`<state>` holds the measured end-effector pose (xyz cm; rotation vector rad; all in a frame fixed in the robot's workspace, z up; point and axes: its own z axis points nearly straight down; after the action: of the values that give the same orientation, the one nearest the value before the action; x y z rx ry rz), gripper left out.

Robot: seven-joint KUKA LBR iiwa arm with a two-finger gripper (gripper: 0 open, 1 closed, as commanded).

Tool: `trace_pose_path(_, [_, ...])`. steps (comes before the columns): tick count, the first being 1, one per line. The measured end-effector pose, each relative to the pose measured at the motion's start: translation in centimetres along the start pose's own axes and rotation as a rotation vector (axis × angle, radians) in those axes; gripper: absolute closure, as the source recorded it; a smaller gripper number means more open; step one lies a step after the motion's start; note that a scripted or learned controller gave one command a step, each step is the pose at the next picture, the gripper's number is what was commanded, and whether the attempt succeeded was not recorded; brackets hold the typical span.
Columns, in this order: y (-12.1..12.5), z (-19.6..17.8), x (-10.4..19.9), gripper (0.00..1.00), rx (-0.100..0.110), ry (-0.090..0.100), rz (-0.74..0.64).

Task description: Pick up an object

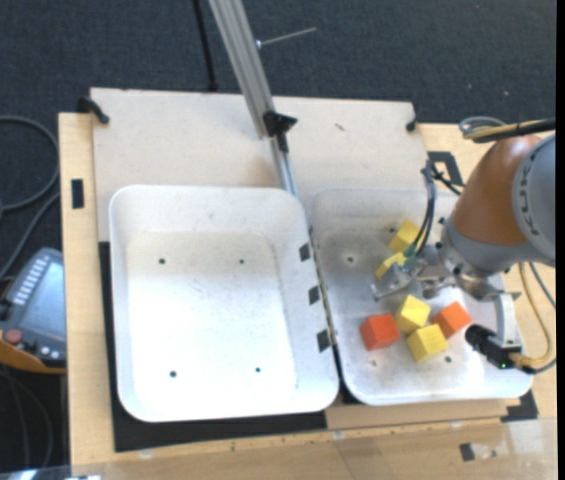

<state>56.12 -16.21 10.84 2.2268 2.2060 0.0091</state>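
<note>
Your right bin [362, 388]: 4 yellow blocks [413, 313], 2 orange blocks [379, 331]. Gripper [394, 280] low among them; you cannot tell its jaw state. Left bin [122, 268] adjacent.

Yellow blocks [414, 312] and orange blocks [379, 331] lay clustered in the right bin [362, 388], some touching.

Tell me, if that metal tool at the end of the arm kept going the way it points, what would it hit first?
Probably the yellow block just beside the tool, or the floor of the right bin under it. The tool points down and leftward there, though height above the bin is hard to judge from this slanted view.
</note>
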Motion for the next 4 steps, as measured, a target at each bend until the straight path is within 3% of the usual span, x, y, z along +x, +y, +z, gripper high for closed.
trace_pose_path(1, [-6.1,0.5,5.6,0.0,-0.014,0.0,-0.008])
trace_pose_path(2, [-5.8,-0.6,5.5,1.0,-0.021,0.001,-0.005])
trace_pose_path(3, [-5.9,-0.5,5.5,0.0,-0.018,0.001,-0.004])
trace_pose_path(4, [1.7,1.2,6.3,0.0,0.004,-0.001,-0.014])
